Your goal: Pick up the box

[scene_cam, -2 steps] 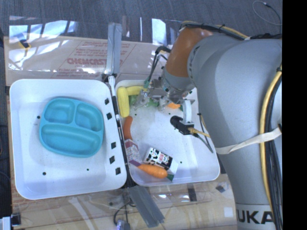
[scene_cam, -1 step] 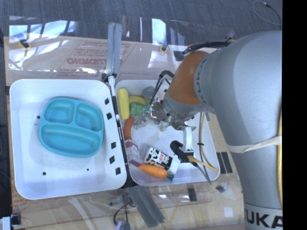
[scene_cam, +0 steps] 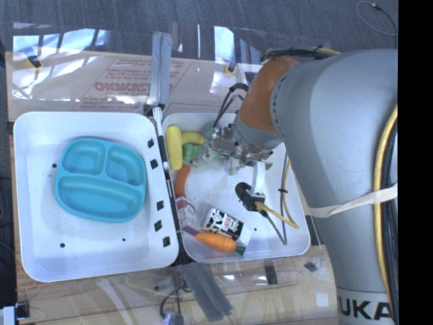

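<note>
The box [scene_cam: 225, 223] is small, white with black cow-like patches and a green edge. It lies flat near the front of the right bin [scene_cam: 291, 239]. My gripper [scene_cam: 214, 147] hangs low over the back left of that bin, beside the yellow and green items, well behind the box. The grey wrist and orange band cover most of it. Nothing shows in its grasp.
In the right bin lie a yellow corn-like piece [scene_cam: 174, 146], a yellow item [scene_cam: 193, 138], a green item [scene_cam: 192, 153], an orange piece [scene_cam: 181, 180], a small packet [scene_cam: 188, 217] and a carrot [scene_cam: 216, 242] against the box. A blue divided plate [scene_cam: 101, 179] sits in the left bin [scene_cam: 34, 249].
</note>
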{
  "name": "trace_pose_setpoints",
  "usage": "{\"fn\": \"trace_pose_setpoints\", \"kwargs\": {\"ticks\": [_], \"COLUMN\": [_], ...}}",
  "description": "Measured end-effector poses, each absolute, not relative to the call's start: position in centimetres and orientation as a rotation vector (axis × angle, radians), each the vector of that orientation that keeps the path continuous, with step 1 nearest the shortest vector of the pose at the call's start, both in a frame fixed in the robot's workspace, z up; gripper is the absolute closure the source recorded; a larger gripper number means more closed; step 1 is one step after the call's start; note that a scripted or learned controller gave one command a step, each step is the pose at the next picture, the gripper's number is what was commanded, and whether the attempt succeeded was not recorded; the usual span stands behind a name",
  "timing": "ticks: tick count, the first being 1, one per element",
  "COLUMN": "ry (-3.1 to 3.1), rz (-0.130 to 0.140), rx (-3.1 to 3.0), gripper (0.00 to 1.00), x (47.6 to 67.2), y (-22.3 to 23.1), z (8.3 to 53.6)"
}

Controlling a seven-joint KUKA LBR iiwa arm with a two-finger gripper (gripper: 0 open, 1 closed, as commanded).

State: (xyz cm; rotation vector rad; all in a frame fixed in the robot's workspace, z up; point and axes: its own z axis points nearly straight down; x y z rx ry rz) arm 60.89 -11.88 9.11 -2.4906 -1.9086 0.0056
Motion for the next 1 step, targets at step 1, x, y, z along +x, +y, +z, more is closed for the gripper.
{"fn": "trace_pose_setpoints", "kwargs": {"ticks": [1], "ry": [-1.579], "rz": [0.008], "rx": [-2.709], "gripper": [0.00], "x": [53.99], "y": [-11.05], "z": [9.05]}}
